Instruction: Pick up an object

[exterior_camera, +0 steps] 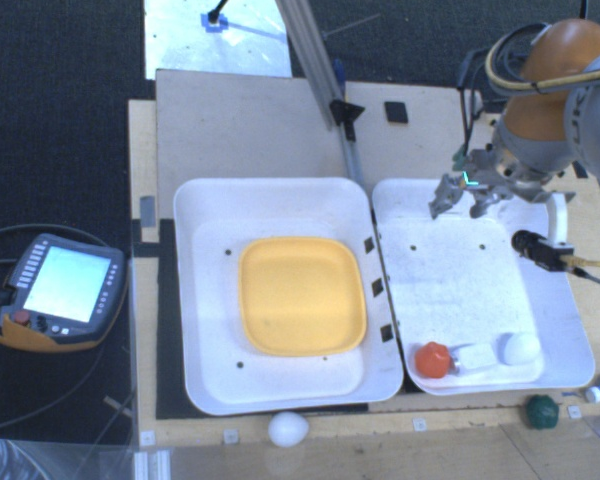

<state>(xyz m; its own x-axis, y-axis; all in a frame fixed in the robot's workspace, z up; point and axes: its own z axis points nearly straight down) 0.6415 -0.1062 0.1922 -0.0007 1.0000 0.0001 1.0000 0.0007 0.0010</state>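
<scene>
My gripper (461,204) hangs over the far edge of the right bin (470,268), its two grey fingers spread apart with nothing between them. At the near edge of that bin lie a red-orange ball (433,359), a small white cylinder-like piece (472,357) and a white ball (521,349). The left bin (205,268) holds a square yellow plate (302,295). The gripper is well away from all of these objects.
A white egg-shaped object (288,428) and a dark green ball (542,411) lie on the bench in front of the bins. A teach pendant (58,291) rests on the floor at left. A metal pole (315,43) slants over the bench's far side.
</scene>
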